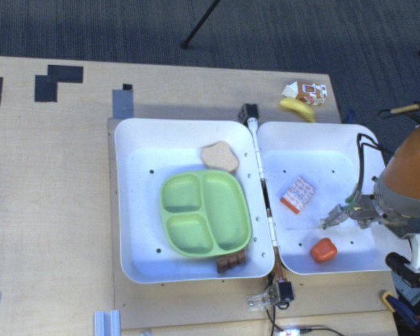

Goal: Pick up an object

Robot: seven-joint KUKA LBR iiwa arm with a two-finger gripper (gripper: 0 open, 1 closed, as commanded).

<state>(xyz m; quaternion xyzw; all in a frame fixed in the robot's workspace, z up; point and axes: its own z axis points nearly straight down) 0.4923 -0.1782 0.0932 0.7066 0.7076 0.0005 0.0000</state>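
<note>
While the green three-part tray (pixel 206 212) fills the left bin (pixel 129 187), the right bin (pixel 336 149) holds a small red-and-white packet (pixel 297 194) mid-floor and an orange-red piece (pixel 323 250) nearer. The gripper (pixel 334 219), reaching from the right, hangs between them, fingers parted, holding nothing.

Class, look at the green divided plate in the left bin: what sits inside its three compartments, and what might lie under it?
The green plate shows nothing in its compartments. A bread slice and a brown block touch its edges. Anything beneath it is covered.
</note>
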